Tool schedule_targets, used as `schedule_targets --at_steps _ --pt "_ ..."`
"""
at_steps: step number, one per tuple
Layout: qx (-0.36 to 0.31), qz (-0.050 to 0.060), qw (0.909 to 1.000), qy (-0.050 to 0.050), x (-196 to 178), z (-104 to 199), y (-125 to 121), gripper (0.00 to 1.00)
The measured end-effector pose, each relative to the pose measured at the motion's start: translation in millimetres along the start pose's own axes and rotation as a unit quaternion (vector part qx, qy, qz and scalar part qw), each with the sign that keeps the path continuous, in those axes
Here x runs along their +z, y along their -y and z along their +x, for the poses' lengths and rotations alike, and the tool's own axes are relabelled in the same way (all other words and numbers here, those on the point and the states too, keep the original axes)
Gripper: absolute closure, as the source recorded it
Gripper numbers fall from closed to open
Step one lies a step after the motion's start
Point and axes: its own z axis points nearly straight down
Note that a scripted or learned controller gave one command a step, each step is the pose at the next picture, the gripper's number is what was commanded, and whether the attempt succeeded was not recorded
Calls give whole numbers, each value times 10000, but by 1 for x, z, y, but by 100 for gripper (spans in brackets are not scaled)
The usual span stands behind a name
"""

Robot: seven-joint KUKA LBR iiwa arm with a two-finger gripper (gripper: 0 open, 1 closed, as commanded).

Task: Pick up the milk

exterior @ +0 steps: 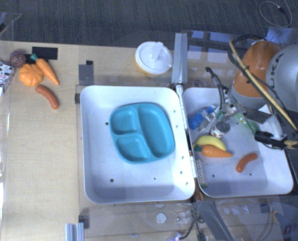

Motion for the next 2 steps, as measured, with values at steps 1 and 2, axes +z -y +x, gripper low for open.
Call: schedule_targets --at_steps 1,2 --pt "-13 -10 10000 0 -8 0 -2 100" --pt "-11 -5 10000 6 -8 -1 -2 0"
